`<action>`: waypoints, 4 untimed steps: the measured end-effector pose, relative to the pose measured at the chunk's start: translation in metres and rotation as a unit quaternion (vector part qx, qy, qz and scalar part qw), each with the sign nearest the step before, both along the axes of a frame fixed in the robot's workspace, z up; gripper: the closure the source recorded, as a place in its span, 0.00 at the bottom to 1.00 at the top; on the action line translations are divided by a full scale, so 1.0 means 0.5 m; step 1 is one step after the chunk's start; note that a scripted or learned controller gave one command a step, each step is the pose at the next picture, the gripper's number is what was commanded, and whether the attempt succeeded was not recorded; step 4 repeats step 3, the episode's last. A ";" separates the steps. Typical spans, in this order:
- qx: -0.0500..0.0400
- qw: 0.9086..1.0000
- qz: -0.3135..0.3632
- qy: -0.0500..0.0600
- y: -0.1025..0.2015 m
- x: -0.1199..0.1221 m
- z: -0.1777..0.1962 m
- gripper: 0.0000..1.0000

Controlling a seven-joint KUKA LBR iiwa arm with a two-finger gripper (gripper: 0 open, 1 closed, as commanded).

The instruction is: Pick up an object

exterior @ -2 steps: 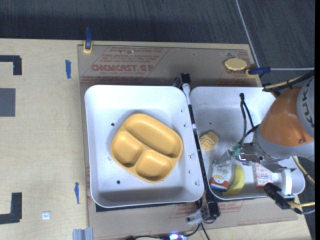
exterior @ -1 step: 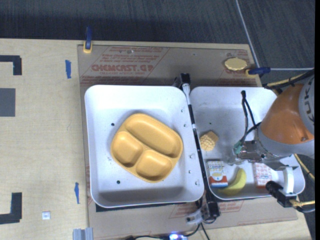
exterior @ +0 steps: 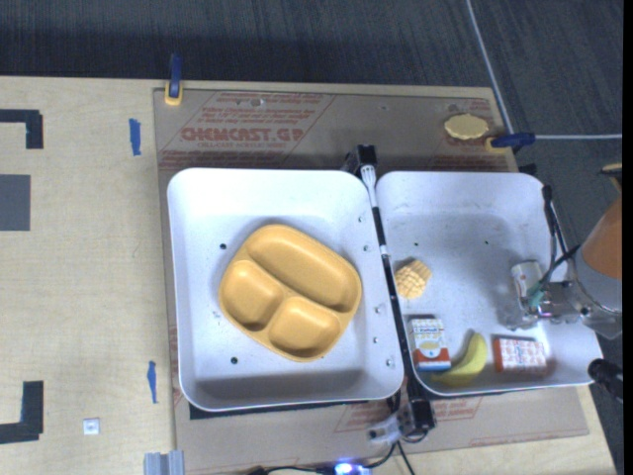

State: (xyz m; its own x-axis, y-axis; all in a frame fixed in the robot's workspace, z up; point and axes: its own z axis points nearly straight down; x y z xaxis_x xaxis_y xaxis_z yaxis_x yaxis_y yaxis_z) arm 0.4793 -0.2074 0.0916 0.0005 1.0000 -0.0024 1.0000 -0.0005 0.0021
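You've got a pale wood bench (exterior: 79, 295) with blue tape marks and a brown cardboard sheet (exterior: 247, 127) under two white bins, dark carpet (exterior: 297, 18) behind. Left bin (exterior: 198, 206) holds a yellow divided tray (exterior: 289, 291); right bin (exterior: 465, 206) holds a corn cob (exterior: 412, 277), a small carton (exterior: 427, 341), a banana (exterior: 469, 357) and a red-white box (exterior: 519, 353) along its near edge. Gripper (exterior: 527, 293) sits low at that bin's right side above the box; can't tell its finger state.

The arm (exterior: 605, 255) shows an orange band above a grey wrist, with thin dark and coloured cables running to its pale metallic claw (exterior: 527, 290).
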 end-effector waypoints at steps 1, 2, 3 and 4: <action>0.001 1.000 0.001 0.000 0.103 0.073 0.197 1.00; 0.001 1.000 0.002 0.000 0.294 0.221 0.187 1.00; 0.001 1.000 0.000 0.002 0.194 0.109 0.240 1.00; 0.001 1.000 0.000 0.002 0.194 0.109 0.240 1.00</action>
